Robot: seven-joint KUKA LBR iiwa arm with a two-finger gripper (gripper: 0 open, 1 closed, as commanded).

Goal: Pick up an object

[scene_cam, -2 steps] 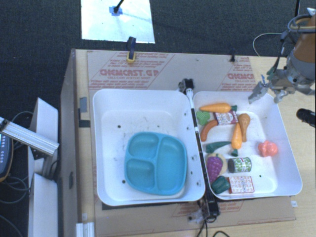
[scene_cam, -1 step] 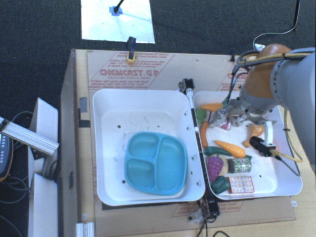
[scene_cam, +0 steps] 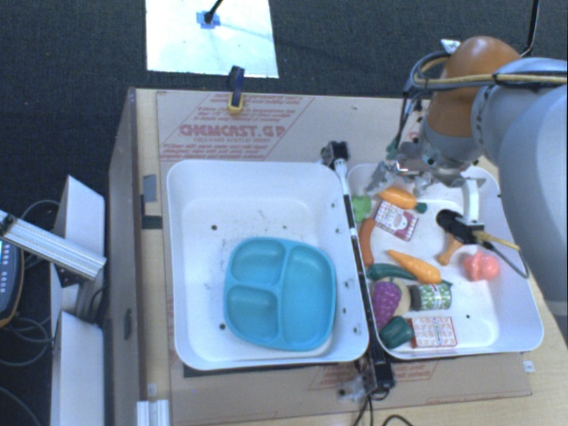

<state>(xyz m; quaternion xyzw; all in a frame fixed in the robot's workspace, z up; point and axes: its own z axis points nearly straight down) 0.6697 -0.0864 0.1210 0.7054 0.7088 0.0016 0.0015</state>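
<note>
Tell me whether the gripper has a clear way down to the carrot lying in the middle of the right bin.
Probably yes. The gripper hangs over the bin's far end, and the carrot lies uncovered nearer the middle, though a green pepper touches its left end.

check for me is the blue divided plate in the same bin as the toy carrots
No, the blue divided plate lies in the left bin, while the toy carrots lie in the right bin.

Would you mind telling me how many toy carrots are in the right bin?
3. One carrot lies at the back beside the gripper, one along the left wall, one mid-bin. The arm may hide more.
</note>
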